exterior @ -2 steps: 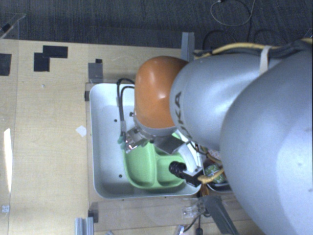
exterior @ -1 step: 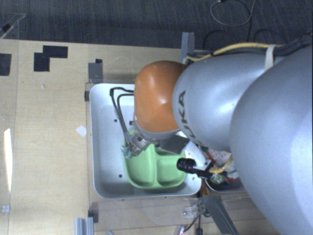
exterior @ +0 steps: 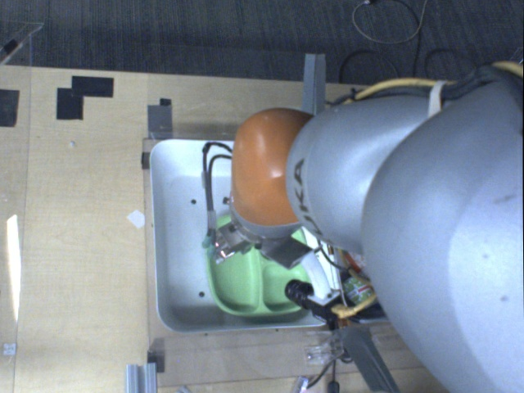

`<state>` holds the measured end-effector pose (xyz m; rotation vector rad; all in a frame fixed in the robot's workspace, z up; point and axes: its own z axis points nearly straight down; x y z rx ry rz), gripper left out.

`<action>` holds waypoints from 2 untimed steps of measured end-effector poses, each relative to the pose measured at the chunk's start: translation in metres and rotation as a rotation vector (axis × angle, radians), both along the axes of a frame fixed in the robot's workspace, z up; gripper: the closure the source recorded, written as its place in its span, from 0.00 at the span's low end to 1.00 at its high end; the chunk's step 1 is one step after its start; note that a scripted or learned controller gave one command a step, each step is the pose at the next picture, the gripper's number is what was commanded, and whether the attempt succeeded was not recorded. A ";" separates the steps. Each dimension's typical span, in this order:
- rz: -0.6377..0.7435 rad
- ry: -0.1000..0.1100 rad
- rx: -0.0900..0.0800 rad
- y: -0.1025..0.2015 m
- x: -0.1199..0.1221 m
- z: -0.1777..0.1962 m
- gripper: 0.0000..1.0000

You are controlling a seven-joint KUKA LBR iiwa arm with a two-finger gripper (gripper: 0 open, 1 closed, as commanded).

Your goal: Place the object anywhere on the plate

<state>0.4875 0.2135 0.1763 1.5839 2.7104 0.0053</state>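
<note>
A light green plate [exterior: 244, 283] with a divider ridge lies in the near right part of the left white bin [exterior: 176, 219]. My arm, grey with an orange band [exterior: 264, 166], reaches in from the right and hangs directly over the plate's far half. The gripper [exterior: 233, 244] sits just below the orange band, right above the plate's far edge. The wrist hides its tips. At the right, under the arm, peeks part of a small object with a red and green label [exterior: 354, 281], near the bin's right rim.
Black cables [exterior: 211, 170] run from the wrist over the bin's back. The left half of the white bin shows bare floor with a few small holes. A grey post [exterior: 314, 80] stands behind the bin. Tan bench top [exterior: 74, 244] stretches to the left.
</note>
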 end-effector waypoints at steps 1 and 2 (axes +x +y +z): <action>-0.135 -0.014 0.009 -0.014 0.005 -0.082 1.00; -0.270 -0.005 0.006 -0.022 0.002 -0.077 1.00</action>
